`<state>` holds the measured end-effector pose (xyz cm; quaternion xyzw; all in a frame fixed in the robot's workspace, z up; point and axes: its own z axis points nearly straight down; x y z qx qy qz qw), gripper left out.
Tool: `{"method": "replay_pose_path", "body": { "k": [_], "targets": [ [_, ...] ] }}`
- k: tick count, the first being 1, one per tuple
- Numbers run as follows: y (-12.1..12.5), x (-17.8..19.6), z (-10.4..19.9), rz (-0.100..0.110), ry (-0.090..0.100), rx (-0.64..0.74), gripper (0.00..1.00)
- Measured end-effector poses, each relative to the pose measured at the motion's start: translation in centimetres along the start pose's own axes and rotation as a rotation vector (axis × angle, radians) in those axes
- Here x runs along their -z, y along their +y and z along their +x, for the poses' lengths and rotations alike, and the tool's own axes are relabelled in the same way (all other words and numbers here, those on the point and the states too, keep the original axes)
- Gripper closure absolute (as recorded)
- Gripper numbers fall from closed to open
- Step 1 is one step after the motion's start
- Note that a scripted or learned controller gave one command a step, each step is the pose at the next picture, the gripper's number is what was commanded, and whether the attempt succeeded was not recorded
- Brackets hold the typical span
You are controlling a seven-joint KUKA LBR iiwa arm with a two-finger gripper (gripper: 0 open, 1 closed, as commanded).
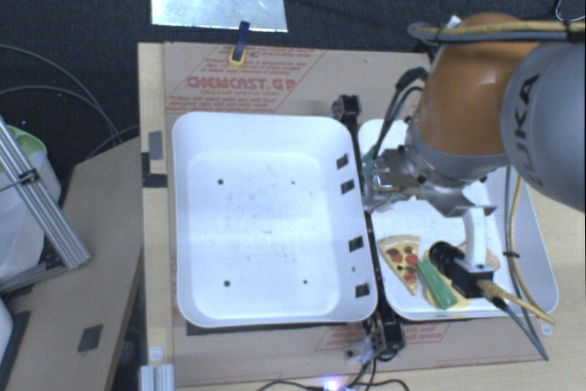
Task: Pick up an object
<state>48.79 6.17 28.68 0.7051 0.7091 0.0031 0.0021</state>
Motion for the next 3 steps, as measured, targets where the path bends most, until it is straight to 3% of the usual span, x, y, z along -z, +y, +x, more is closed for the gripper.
{"method": "replay_pose_path", "body": {
  "k": [1, 2, 3],
  "targets": [
    [0.4, 12.9, 3.1, -0.010, 0.004, 0.004, 1.00],
    [0.0, 11.7, 2.2, 0.004, -0.001, -0.005, 1.00],
    [5.8, 5.1, 0.2, 0.009, -0.004, -0.007, 1.00]
  ]
}}
